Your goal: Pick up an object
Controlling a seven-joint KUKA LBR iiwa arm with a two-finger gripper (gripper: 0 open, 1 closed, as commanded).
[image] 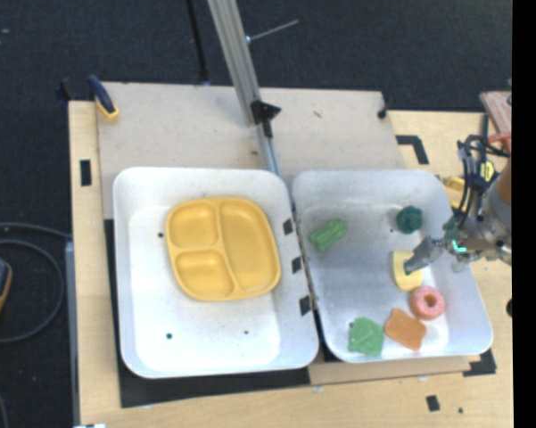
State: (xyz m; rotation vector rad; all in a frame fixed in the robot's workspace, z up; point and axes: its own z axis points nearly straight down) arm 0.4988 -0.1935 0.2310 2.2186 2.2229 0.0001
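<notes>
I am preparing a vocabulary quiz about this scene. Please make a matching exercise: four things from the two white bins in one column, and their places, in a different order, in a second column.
Things:
1. yellow three-compartment plastic plate
2. pink plastic ring
3. dark green round toy
4. light green leafy toy

Places:
A. right bin, far side, near the arm
B. right bin, near edge, left of the orange toy
C. left bin, middle
D. right bin, just beyond the orange toy

Pairs: 1-C, 2-D, 3-A, 4-B

Right bin [357,194] centre open; toys crowd its right side.
</notes>
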